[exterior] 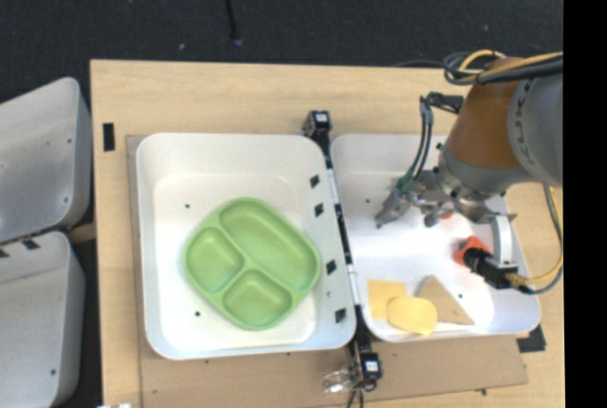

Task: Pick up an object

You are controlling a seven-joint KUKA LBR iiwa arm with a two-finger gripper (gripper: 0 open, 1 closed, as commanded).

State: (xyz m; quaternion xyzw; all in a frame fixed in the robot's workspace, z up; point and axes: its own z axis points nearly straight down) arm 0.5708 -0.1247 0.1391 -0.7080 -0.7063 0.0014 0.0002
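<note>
Camera view: gripper (413,210) is hovering over the right bin (379,159), fingers spread, gripping nothing. Pickable items are lying at the bin's near edge — yellow round piece (412,313), yellow square (382,294), tan wedge (446,300). Green divided plate (251,262) is sitting in the left bin (161,178).

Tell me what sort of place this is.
Probably a robot test bench in a lab, not a kitchen. A grey arm with an orange band reaches over two white bins on a wooden bench. The food is toy-like: a green divided plate and yellow pieces.
</note>
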